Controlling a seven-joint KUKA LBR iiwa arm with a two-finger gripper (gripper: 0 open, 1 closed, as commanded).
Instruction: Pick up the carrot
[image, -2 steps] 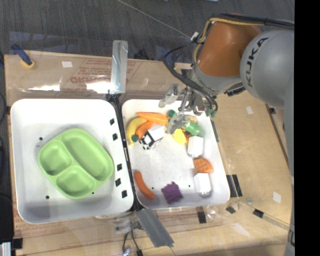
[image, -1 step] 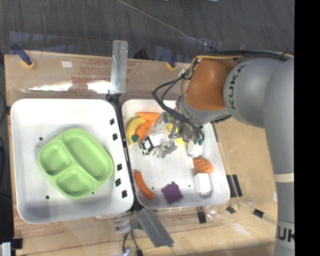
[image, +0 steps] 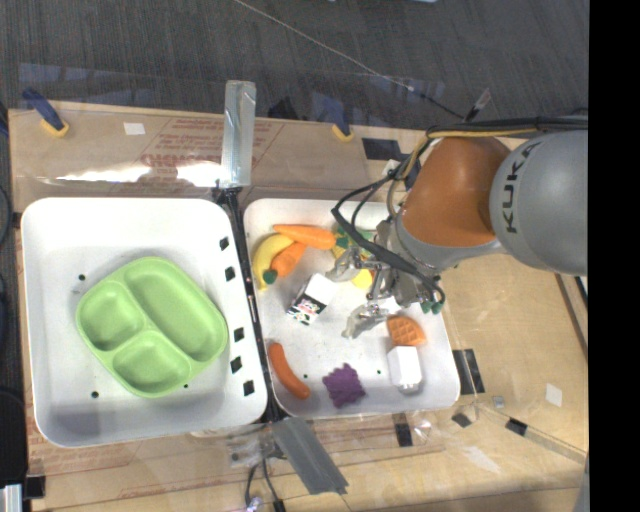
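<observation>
The carrot (image: 306, 236) is orange with a green top and lies along the far edge of the right bin (image: 432, 392). A second, shorter orange piece (image: 288, 258) rests against it, beside a yellow banana (image: 264, 258). My gripper (image: 353, 295) hangs over the middle of the right bin, to the right of and nearer than the carrot, not touching it. Its two metal fingers (image: 363, 321) stand apart, open, with nothing held between them. A black-and-white box (image: 312, 298) lies just left of the fingertips.
The right bin also holds a small yellow item (image: 362, 279), an orange ridged piece (image: 405, 330), a white block (image: 405, 367), a purple grape bunch (image: 344, 385) and a red-orange sausage (image: 288, 370). A green divided plate (image: 150, 322) sits in the left bin (image: 45, 400).
</observation>
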